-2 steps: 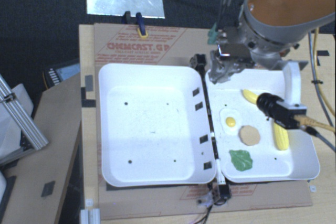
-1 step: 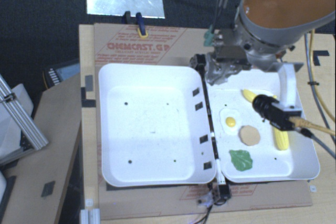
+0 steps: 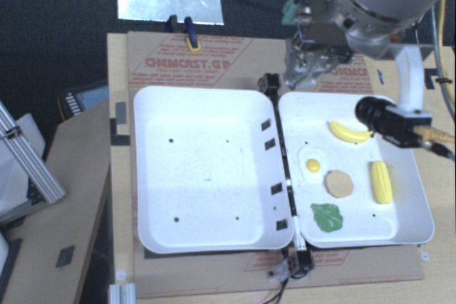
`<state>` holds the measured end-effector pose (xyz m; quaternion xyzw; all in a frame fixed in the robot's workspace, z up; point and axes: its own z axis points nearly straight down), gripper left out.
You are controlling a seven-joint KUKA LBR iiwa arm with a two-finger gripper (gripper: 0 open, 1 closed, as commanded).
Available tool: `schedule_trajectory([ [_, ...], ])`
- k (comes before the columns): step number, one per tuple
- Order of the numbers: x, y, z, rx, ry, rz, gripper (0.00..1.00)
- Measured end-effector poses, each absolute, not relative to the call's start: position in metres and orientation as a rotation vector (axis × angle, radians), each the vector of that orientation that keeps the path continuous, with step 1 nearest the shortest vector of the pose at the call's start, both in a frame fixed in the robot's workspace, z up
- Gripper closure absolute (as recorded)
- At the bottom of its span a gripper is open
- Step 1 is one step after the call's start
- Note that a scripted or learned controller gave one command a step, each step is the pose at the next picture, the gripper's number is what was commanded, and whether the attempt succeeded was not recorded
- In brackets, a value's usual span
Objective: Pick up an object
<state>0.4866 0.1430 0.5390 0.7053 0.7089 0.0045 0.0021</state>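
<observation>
Bright, even overhead light; slight softness, glaring white bins [image 3: 206,100].

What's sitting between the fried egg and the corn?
The round tan cookie lies between the fried egg and the corn cob, slightly lower in the camera view.

1. The flat brown cardboard sheet [image 3: 214,57] lying under the two white bins carries red block lettering along its far edge. Beyond the left bin it reads "CHEMCAST" followed by what looks like "GP"; the last letters are faint and I can't be sure of them.
2. The same red printing repeats on the cardboard farther right, beyond the right bin, but the arm stands in front of most of it and only a few blurred letters show, too few to read.
3. More red print peeks out on the near edge of the cardboard, below the bins. It is cut off and illegible.
</observation>
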Motion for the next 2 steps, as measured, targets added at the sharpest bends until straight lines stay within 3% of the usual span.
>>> schedule_trajectory([
  [1,0.487,0.049,0.485,2.230,2.212,-0.004,1.00],
  [2,0.511,0.106,0.538,2.210,2.228,0.013,1.00],
])
